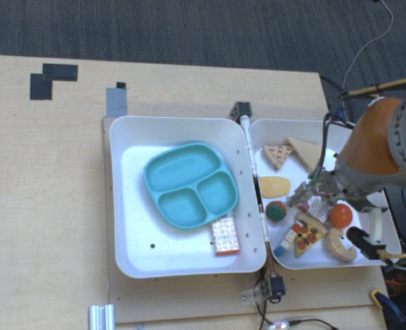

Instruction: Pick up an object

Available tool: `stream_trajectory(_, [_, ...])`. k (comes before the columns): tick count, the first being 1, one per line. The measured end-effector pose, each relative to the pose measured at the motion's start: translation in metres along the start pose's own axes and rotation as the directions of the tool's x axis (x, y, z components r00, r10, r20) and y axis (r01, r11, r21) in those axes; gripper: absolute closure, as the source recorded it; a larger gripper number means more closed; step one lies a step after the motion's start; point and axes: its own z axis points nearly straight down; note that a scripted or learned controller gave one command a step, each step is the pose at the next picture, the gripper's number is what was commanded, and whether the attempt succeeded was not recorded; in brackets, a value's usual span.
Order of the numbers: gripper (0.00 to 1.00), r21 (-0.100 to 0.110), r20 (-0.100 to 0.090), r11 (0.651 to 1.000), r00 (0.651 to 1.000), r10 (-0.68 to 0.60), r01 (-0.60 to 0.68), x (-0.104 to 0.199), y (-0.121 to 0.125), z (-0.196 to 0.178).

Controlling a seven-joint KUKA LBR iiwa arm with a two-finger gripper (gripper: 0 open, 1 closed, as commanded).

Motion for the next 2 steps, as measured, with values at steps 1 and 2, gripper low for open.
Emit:
stream_trajectory(1, [1.00,-0.007,0.001,1.000,1.000,-0.001,0.001,0.000,0.003,-0.012])
stream_trajectory(2, [1.00,0.001,-0.002,1.000,1.000,-0.003,0.003,0.049,-0.050,-0.122])
